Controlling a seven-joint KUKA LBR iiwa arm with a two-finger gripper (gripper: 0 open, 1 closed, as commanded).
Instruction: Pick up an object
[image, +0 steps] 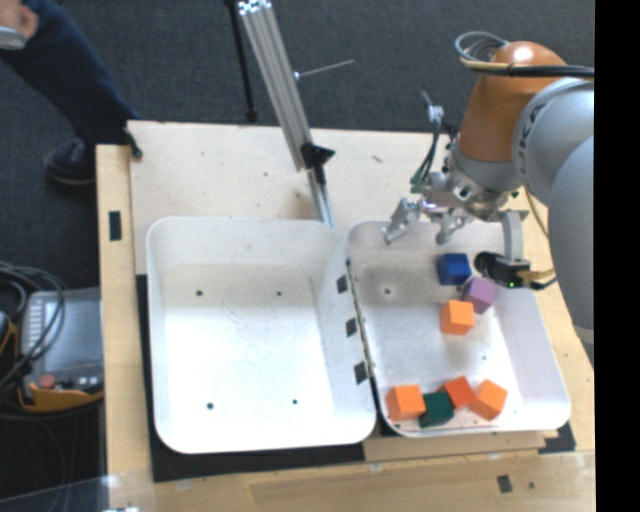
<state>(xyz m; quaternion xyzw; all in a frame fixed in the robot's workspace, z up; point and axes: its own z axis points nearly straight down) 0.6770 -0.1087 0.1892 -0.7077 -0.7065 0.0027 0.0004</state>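
My gripper hangs over the far left part of the right bin, open, with nothing between its spread fingers. Just right of and below it lies a blue cube. A purple block and an orange cube sit nearer the front. Along the bin's front wall lie an orange block, a dark green block, a red-orange block and another orange block.
The left bin stands beside the right one. A slanted aluminium post rises from the bench behind the bins, close to the gripper's left. A person's leg and shoe are at the top left.
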